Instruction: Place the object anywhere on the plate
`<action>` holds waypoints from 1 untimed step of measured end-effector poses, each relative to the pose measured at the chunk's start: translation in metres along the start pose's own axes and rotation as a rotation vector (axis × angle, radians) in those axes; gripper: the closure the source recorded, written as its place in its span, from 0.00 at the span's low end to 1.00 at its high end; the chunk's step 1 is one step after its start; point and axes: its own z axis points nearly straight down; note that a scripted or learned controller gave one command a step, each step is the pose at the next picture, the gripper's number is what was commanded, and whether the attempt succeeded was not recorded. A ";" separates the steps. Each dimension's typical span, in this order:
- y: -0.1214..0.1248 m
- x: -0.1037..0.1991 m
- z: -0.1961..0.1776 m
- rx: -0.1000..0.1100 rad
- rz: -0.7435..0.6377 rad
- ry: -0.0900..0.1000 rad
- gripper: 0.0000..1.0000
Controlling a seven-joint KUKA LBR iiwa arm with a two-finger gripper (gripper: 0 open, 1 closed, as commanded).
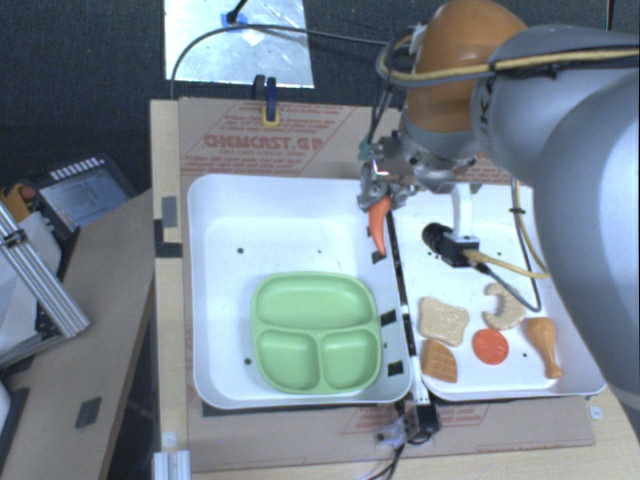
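Here we see the gripper [382, 196] above the divide between the two bins, its fingers pinched on an orange carrot [378, 224] that hangs down from them. The green plate [315, 330], three compartments, sits at the near side of the left bin [215, 268]. In the right bin [520, 383] we note toast [443, 320], a red tomato slice [490, 347] and a drumstick [543, 344].

bulky grey arm [570, 118], orange band [460, 58], yellow cables, small metal claw [380, 183]
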 end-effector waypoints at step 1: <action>-0.002 0.048 0.004 0.000 0.000 0.000 1.00</action>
